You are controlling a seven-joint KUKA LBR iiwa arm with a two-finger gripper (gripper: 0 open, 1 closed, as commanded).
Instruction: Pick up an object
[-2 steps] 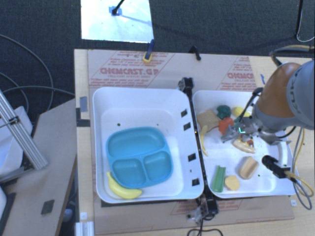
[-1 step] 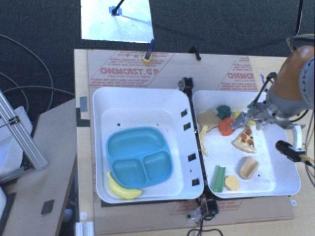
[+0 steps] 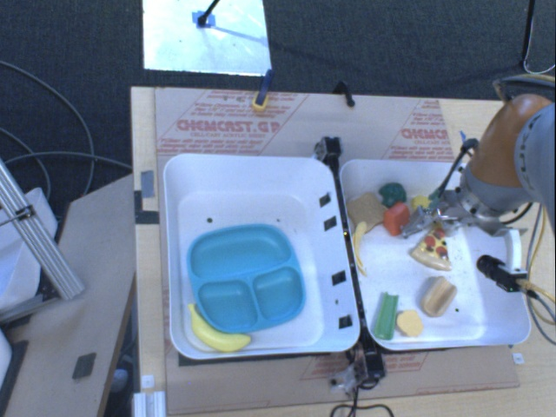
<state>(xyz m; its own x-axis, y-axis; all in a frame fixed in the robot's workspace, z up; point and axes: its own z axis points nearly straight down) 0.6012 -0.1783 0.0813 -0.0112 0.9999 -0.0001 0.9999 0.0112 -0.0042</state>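
Left bin (image 3: 252, 168): a shallow white plastic tray on the surface, holding a blue three-compartment plate (image 3: 246, 276) with a yellow toy banana (image 3: 217, 335) just beside its near-left corner.

Right bin (image 3: 504, 320): a matching white tray carrying a scatter of toy foods. From left: a thin yellow strip (image 3: 358, 246) near the dividing wall, a tan flat piece (image 3: 367, 207), a green rectangular block (image 3: 385, 314), a red rounded piece (image 3: 396, 219) with a dark green piece (image 3: 392, 193) behind it, a yellow disc (image 3: 409, 323), a pizza slice (image 3: 433, 250) and a tan bread roll (image 3: 439, 296).

The gripper (image 3: 427, 219), on the grey arm with orange band entering from the right, sits low between the red piece and the pizza slice. Whether it is clenched or released cannot be told; nothing is visibly between its tips.

Progress, as judged: no object is lifted; every item lies in a bin. Grasp and lift remain, the nearest candidates being the red piece and the pizza slice.
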